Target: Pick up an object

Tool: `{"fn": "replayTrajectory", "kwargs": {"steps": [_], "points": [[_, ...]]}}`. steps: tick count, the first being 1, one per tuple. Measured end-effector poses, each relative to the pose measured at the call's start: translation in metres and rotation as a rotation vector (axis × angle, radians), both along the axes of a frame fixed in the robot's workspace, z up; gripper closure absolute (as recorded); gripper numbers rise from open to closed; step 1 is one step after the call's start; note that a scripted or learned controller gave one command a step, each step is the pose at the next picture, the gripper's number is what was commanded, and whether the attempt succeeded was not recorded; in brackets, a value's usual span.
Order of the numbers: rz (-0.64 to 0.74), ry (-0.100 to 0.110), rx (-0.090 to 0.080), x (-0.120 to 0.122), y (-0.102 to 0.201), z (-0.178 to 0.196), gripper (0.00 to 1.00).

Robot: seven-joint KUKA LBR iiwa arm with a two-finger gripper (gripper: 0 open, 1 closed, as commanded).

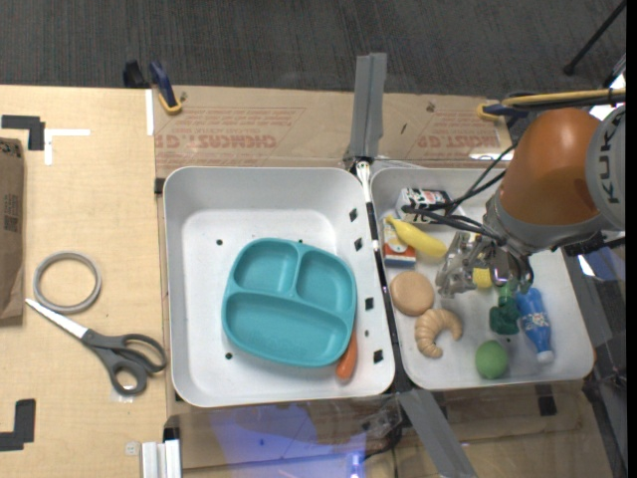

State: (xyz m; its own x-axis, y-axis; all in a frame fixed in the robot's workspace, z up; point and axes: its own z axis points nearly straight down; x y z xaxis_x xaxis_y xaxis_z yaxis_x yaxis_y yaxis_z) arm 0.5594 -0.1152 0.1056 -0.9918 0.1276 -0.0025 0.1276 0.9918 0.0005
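- Firstly, left bin (189, 267): a teal divided plate (289, 305) lies flat in its middle; an orange carrot (346, 360) lies against the plate's near right corner.
- Right bin (557, 366): banana (416, 238), small carton (420, 202), red-and-white box (399, 255), round bun (411, 293), croissant (436, 330), green lime (491, 358), blue bottle (534, 324), dark green piece (504, 317).
- Banana: long axis slants from upper left to lower right, beside the carton.
- Gripper (470, 272): low over the right bin, just right of the bun; whether it is clenched or released cannot be told.
- Bench (80, 197): light wood, bearing scissors (105, 347) and a tape roll (67, 281); dark floor behind.
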Motion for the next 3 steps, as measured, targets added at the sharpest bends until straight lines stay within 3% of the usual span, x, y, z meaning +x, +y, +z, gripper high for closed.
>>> {"fn": "replayTrajectory", "kwargs": {"steps": [1,2,3], "points": [[-0.001,0.0,-0.001,0.0,0.0,0.0,0.0],[-0.144,-0.002,-0.001,0.045,0.018,-0.013,0.0],[-0.141,-0.006,-0.002,0.047,0.018,-0.003,1.0]]}}
